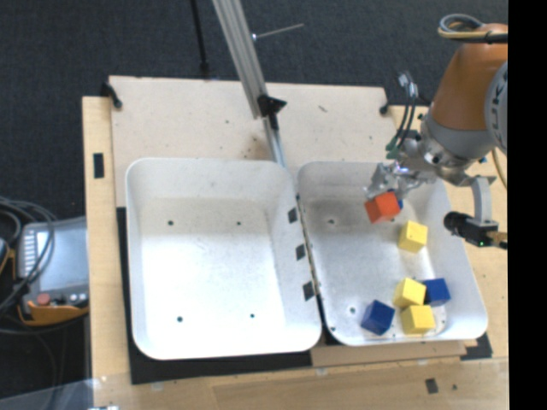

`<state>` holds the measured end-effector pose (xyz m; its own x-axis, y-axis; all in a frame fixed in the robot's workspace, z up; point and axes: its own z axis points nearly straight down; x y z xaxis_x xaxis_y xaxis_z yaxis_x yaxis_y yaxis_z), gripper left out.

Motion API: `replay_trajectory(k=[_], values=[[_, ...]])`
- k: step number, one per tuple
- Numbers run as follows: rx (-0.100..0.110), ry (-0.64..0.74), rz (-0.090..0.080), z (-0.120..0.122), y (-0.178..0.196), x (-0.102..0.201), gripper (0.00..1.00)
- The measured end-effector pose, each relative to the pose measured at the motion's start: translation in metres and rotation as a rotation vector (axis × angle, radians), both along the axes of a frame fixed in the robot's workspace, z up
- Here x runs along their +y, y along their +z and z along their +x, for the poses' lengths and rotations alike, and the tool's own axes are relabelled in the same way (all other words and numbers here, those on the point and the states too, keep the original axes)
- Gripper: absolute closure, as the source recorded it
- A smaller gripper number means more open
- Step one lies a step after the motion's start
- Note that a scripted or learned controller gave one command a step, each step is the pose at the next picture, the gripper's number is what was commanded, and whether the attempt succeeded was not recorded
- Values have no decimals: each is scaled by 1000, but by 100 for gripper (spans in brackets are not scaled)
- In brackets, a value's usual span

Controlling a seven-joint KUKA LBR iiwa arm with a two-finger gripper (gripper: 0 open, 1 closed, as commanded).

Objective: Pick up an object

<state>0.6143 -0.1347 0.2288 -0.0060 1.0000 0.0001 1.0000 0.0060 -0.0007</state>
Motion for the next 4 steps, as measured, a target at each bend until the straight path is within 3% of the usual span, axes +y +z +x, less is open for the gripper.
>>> replay_trajectory(k=[2,4], values=[[-2,2,1,16,20,104,100],[-2,0,-1,41,5,191,100]])
